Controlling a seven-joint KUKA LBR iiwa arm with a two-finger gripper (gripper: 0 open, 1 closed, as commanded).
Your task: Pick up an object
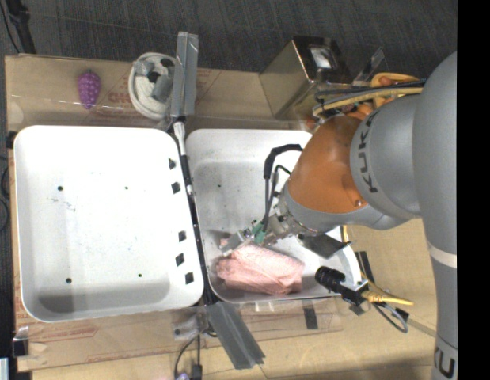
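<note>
A pink, soft, lumpy object (259, 270) lies at the near edge of the right bin (229, 165). My gripper (256, 234) hangs low over the bin just above the pink object's upper left part, with something small and green at its tip. The arm's orange band and grey body cover the right half of this bin. Whether the tips touch the pink object is unclear.
The left bin (94, 220) sits beside the right one, split from it by a grey divider with black clips (184, 212). Behind the bins on the bench are a purple object (89, 88), a white roll (152, 83) and a brown box (308, 70).
</note>
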